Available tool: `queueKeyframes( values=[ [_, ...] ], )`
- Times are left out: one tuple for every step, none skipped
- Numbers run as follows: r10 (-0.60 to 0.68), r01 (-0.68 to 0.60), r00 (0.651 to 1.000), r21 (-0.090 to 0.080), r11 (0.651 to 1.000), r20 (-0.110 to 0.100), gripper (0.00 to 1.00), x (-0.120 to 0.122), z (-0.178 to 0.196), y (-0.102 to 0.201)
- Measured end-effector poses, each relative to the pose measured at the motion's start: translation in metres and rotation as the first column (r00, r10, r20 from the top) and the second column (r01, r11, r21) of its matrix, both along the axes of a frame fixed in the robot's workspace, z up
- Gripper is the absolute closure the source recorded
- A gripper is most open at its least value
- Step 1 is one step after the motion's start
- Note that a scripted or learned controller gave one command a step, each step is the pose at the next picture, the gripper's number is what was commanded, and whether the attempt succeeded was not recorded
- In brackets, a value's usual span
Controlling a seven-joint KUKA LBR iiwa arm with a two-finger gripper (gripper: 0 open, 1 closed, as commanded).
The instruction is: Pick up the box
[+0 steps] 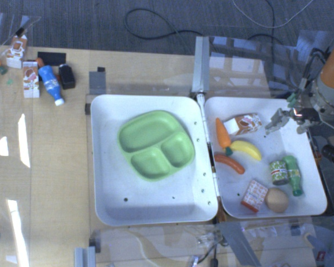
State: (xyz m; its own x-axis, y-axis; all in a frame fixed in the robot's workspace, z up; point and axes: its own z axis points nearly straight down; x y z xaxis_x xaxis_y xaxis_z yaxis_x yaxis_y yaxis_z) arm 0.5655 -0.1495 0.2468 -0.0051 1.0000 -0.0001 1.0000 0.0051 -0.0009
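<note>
White plastic, shallow and square, makes up the two bins you are working over; the left bin (100, 166) carries a light green three-compartment tray (156, 144), and the right bin (314, 202) carries the loose items. Your target, the small red and white printed cardboard box (254, 196), lies tilted near the right bin's front edge, touching or just beside a round tan potato-like ball (276, 200) on its right; nothing is gripping it. Your grey arm with the orange band (331, 74) enters from the right edge and sits above the right bin's far right corner; its two-finger gripper (289, 121) points left and slightly down, with its grey fingers (275, 120) spread apart and nothing between them; it hangs well apart from the box, just beside a brown and white packaged loaf (246, 123).

Note also in the right bin an orange carrot (222, 133), a yellow banana (246, 149), a red-orange sausage (230, 163), a green labelled can (279, 172) and a green bottle (294, 177); the can and bottle lie side by side. Outside the bins, at far left on the wooden bench (44, 177), you have a blue bottle (50, 84) and small cartons (30, 78).
</note>
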Motion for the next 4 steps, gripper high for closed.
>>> queueKeyframes(
  values=[
    [-0.021,0.021,1.000,0.000,1.000,0.004,0.00,-0.065,-0.125,-0.003],
    [0.114,-0.114,0.993,-0.005,0.994,0.014,0.00,-0.074,-0.159,0.063],
    [-0.024,0.024,1.000,-0.001,1.000,0.012,0.00,-0.005,-0.159,0.020],
    [0.007,-0.007,1.000,-0.001,1.000,0.015,0.00,-0.074,-0.158,0.055]
  ],
)
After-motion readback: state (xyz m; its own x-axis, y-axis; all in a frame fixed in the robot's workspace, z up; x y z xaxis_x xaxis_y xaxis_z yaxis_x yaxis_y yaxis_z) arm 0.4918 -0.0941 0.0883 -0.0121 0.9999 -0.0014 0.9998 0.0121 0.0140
